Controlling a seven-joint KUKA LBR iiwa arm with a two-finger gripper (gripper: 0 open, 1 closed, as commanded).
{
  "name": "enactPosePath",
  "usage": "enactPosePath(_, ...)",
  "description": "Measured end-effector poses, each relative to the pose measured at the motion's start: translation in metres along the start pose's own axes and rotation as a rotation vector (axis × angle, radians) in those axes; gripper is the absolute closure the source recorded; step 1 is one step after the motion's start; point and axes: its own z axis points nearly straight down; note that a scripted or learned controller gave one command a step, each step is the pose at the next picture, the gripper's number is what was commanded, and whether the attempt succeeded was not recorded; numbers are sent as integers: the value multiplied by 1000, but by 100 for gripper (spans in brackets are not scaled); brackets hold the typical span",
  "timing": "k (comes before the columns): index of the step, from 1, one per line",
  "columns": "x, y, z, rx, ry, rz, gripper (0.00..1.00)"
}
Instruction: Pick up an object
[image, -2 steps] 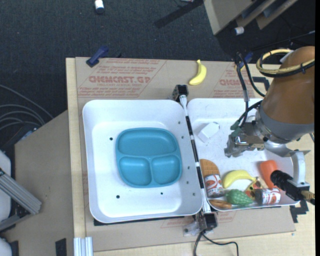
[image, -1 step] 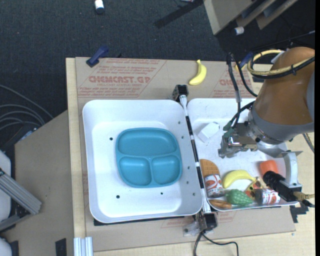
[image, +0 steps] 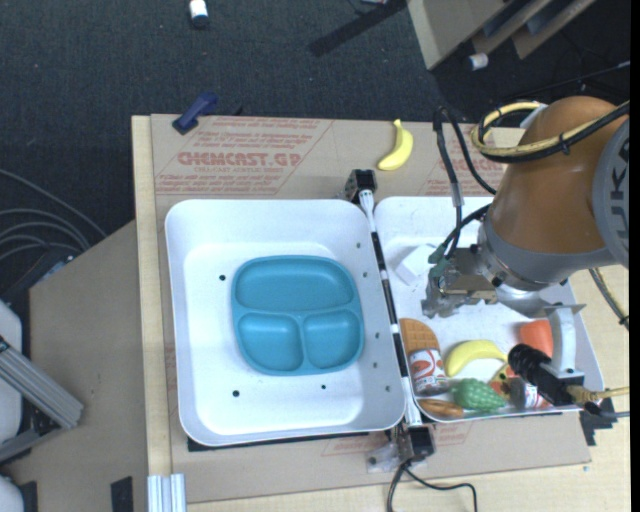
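Note:
My gripper hangs low over the middle of the right bin, above bare white floor just behind the pile of objects. Its metal fingers point down and nothing shows between them. In the bin's front part lie a yellow banana, a green bumpy toy, a red-and-white can on its side, a brown rounded piece and an orange object partly hidden by the arm.
The left bin holds a blue divided plate. A second banana lies on the cardboard bench behind the bins, and a blue object sits at its back left edge. The arm's bulk covers the right bin's right side.

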Motion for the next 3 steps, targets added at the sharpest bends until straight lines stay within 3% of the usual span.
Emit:
enactPosePath(1,-136,92,-11,-5,-3,2,100)
enactPosePath(2,-93,38,2,-1,0,0,100)
enactPosePath(3,-112,0,-7,0,0,1,100)
